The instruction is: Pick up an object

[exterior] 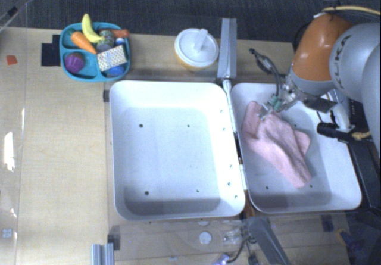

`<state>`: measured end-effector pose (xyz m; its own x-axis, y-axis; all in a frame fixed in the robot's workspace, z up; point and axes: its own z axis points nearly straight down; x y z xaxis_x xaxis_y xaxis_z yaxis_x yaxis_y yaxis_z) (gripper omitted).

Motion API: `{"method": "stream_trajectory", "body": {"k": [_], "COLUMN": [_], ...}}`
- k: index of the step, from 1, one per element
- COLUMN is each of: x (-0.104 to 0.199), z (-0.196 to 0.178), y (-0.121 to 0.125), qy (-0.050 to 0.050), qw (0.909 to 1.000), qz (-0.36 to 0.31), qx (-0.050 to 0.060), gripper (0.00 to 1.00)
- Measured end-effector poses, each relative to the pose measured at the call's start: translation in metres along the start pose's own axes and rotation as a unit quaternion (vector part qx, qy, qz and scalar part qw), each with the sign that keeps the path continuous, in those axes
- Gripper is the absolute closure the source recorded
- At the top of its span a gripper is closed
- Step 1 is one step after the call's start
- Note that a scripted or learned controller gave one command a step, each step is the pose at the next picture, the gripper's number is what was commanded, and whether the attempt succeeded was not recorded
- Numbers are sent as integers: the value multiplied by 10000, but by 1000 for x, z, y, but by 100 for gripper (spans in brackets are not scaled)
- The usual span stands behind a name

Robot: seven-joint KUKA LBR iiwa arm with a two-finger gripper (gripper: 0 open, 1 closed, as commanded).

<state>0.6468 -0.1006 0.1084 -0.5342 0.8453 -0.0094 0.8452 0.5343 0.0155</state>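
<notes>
soft pink crumpled cloth (pixel 278 146) lying flat-ish in right white bin (pixel 345 198), stretched diagonally from upper left toward lower right

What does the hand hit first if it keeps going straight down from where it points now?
Most likely the pink cloth in the right bin: the hand points at its upper edge. Depth is hard to judge from above; it may already touch.

Arm (pixel 351 49) cut off at right edge; tray (pixel 94 52) contents too small.
</notes>
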Motion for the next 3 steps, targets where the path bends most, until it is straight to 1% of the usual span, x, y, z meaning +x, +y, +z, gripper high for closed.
{"method": "stream_trajectory", "body": {"k": [1, 2, 3], "x": [0, 12, 12], "z": [0, 19, 6], "y": [0, 2, 7], "qy": [-1, 9, -16], "qw": [10000, 9999, 9999], "qz": [0, -153, -163], "qx": [1, 25, -22], "gripper": [0, 0, 100]}}
